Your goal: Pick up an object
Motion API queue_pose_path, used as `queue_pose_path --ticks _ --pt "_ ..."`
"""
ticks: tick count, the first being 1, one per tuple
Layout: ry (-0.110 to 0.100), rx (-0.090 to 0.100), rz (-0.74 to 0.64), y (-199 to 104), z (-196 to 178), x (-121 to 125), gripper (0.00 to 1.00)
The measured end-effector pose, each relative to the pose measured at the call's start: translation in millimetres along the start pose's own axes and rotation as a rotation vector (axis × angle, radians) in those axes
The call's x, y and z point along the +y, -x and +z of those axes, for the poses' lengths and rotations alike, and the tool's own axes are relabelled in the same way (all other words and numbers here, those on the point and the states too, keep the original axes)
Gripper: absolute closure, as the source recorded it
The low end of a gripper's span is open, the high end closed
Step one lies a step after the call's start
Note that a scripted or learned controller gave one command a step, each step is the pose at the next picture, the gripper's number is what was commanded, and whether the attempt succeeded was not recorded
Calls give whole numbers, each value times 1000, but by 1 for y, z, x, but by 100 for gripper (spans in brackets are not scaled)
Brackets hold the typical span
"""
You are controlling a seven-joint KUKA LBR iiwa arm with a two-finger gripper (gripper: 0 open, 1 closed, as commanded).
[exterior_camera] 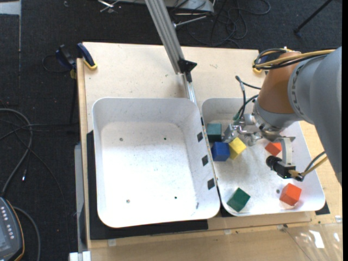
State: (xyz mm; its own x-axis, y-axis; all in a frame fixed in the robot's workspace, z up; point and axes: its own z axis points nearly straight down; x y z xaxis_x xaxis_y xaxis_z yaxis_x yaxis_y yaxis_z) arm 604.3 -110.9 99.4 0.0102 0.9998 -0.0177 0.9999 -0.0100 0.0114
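The arm's bulk covers much of the right bin (312,203), and the gripper (243,134) sits low by the yellow block (237,146), its state impossible to tell. Beside it lie blue block (219,151) and teal block (214,130); an orange block (273,148) is half hidden.

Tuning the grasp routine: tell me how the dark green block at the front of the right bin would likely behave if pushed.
The dark green block looks flat-faced, so it would probably slide, not roll. It seems small and rigid, likely light. It sits apart from other blocks.

Yellow block (237,147) beside blue block (219,151)
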Motion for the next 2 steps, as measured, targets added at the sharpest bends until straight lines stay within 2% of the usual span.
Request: queue_pose_path --ticks 1,2 --pt "1 -1 -1 0 -10 1 100" --pt "0 15 -13 16 -102 37 100"
